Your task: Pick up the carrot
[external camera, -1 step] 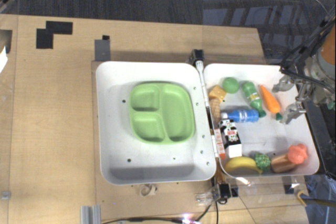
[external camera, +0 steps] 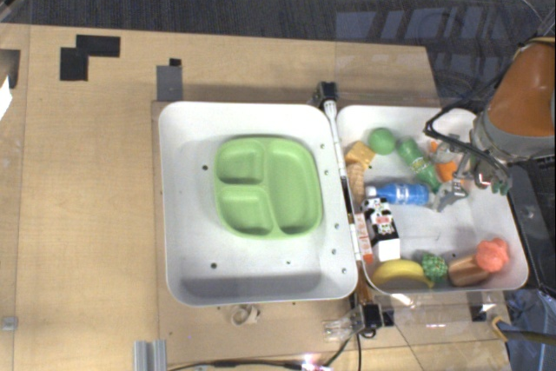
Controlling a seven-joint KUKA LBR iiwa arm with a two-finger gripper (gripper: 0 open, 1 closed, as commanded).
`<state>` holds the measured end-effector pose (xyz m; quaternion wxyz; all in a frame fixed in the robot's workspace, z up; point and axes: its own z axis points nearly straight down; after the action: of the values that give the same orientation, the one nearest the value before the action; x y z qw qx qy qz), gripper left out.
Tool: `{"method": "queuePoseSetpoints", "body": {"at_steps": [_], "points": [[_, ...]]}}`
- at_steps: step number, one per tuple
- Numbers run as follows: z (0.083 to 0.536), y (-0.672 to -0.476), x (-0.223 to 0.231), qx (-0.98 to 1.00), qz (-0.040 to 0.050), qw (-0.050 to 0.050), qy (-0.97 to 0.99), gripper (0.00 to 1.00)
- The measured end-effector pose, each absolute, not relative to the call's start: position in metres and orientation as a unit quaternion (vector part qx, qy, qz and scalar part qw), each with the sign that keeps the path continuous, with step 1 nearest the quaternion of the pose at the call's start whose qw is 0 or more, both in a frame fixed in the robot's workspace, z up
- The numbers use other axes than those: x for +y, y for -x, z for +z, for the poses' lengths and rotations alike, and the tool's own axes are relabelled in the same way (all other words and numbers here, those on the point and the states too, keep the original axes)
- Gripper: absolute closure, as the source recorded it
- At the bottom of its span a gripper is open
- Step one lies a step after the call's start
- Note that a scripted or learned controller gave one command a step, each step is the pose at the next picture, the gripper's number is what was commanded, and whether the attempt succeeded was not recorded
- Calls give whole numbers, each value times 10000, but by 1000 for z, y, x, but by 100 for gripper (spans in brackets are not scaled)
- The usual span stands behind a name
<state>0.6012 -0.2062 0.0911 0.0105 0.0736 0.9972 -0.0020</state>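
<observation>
arm: came in from the right edge, orange band above the wrist, wrist over the upper right part of the right bin
gripper: sat low over the right bin, just right of the blue bottle's end, cables looped above it
claw state: could not tell, too small and cluttered at the tips to say apart or together
carrot: small orange piece at the gripper tips, upper right area of the right bin; whether it was between the tips or just beside them was not resolvable
blue bottle: lay on its side mid-bin, white cap end toward the divider
green ball: near the top of the right bin, left of a green bottle-like item that lay tilted toward the gripper
tan wafer item: top left corner of the right bin, against the divider, an orange-tan stick shape just below it
black-and-white carton: below the blue bottle, near the divider
banana: bottom of the right bin, touching the broccoli-like green piece
brown sausage-like item: bottom right, with a pink-orange lumpy object against its upper end
left bin: held a green divided plate, three compartments, about centred
bench: light wood, black tape marks at the upper left
</observation>
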Motion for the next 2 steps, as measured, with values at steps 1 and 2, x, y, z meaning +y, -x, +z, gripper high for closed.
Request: {"method": "queuePoseSetpoints", "body": {"at_steps": [1,2], "points": [[89,-579,-205,9966,-10,73,-816,0],[89,-597,-204,9800,3,78,-1988,0]]}}
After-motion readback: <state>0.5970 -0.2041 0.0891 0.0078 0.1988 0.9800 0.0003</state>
